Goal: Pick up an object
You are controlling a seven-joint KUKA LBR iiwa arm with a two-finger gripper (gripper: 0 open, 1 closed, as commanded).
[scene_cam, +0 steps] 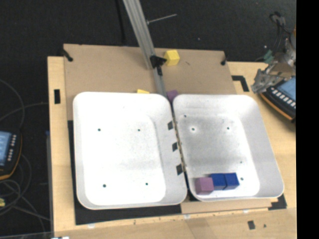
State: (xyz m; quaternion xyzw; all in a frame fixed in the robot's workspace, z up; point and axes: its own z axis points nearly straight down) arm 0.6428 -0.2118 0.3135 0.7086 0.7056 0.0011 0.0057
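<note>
In the right bin (pixel 249 114), near its front edge, a purple block (pixel 204 184) lies beside a blue block (pixel 223 180); the two touch. A yellow block (pixel 172 57) sits on the brown board behind the bins. A small purple piece (pixel 172 94) and a small yellow piece (pixel 143 91) lie just behind the bins' back rims.
The left bin (pixel 119 148) stands beside the right one, joined by black clips at the middle. A grey metal rail (pixel 142 34) slants down from the top to the bins' back. A teach pendant (pixel 281 96) lies at the right edge, with cables at the left.
</note>
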